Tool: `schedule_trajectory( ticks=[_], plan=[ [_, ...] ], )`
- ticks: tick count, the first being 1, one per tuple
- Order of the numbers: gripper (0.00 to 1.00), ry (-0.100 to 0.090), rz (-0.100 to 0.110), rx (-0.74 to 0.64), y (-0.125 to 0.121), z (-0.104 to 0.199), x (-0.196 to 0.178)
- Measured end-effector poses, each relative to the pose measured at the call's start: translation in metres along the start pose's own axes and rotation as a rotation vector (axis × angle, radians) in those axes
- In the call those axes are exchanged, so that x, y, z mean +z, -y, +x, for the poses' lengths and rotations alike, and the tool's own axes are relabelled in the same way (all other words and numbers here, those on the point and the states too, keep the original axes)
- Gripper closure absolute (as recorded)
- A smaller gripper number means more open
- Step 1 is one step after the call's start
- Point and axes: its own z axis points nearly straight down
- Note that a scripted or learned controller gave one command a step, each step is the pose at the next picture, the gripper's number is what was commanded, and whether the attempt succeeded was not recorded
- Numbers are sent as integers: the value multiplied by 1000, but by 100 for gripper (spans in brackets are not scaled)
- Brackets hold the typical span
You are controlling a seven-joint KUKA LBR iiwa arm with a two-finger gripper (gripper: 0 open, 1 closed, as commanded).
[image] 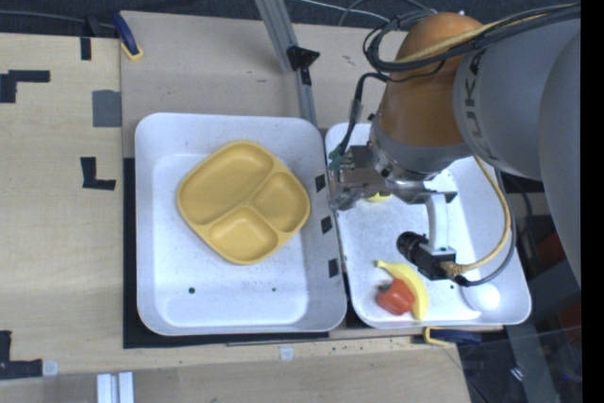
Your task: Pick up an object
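Nearest the lower edge of the frame, right of centre: a red object (pixel 395 298) lying on the floor of the right white bin (pixel 491 302), touching a curved yellow banana-like piece (pixel 408 279) just above and beside it. Both apart from the arm's hardware, both resting loose in the bin's lower part.

Just above those, a black fitting (pixel 422 252) with a yellow cable looping off to the right.

Farther up, at the right bin's upper left corner: the gripper (pixel 347 187), low over the bin beside the wall shared with the left bin. Cannot tell whether closed or released; nothing visibly held. A small yellow bit (pixel 377 197) peeking out just right of it, too hidden to identify.

Left of centre: the left white bin (pixel 165 297), holding a yellow divided plate (pixel 243 201) with three compartments, tilted diagonally in the upper half.

Farthest, upper right of the frame: the orange band (pixel 429 90) and grey arm (pixel 528 80) looming over the right bin. Upper middle: a grey metal bar (pixel 269 0) running diagonally.
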Motion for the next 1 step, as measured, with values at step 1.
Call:
schedule_trajectory(
  ticks=[1],
  plan=[
    [100, 0, 0, -2, 12, 61, -3]
  ],
)
